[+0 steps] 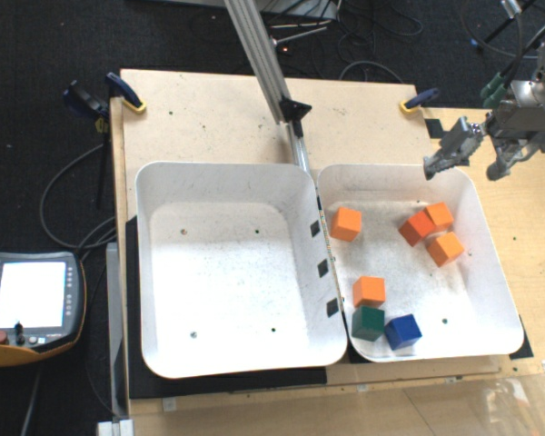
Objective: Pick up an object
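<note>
Overhead slanted view of the table [209,116], which carried two shallow white bins side by side. The left bin [163,189] and the right bin [490,271] met along the middle of the table. In the right bin, one orange block [346,223] lay near its left wall toward the far end. A cluster of three orange blocks sat toward its right wall: a darker orange-red one [415,228], a second [440,214] touching it on the far side, and a third [445,248] just beside them on the near side. Another orange block [369,291] lay near the bin's near-left corner, with a green block [368,322] directly on its near side and a blue block [402,331] touching the green one by the near wall. The tool [472,157] was above the far-right corner of the right bin, over its rim, with its two fingers spread apart and nothing between them; all blocks lay apart from it. A blue-and-yellow clamp [123,92] gripped the table's far-left corner and another clamp [418,101] its far-right corner. A handheld control panel [32,307] lay on the floor off the table's left edge.
</note>
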